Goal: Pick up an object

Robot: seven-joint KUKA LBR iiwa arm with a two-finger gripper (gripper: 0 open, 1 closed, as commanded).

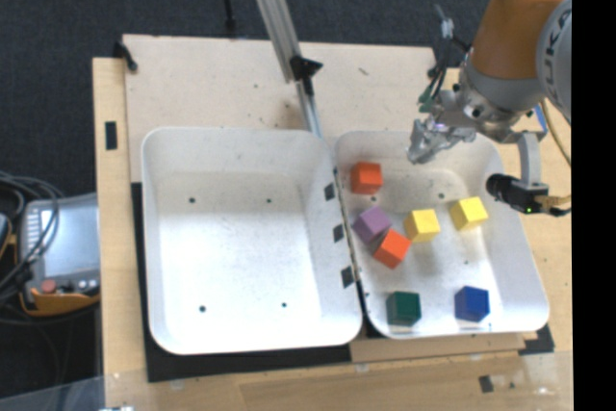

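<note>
My gripper (424, 147) hangs over the far edge of the right bin (515, 250), above bare bin floor. Nothing shows between its fingers. In the right bin lie several cubes: an orange one (366, 176) nearest the far left, a purple one (372, 224) touching a second orange one (392, 247), two yellow ones (422, 223) (469, 212), a green one (404, 307) and a blue one (472, 302) at the front. The closest cube to the gripper is the far orange one, to its left and slightly nearer.
The left bin (241, 236) sits beside the right one, sharing a raised middle wall. A slanted metal rail (274, 14) rises from the bench behind the bins. A black fitting (515, 191) projects from the arm over the right bin's right side.
</note>
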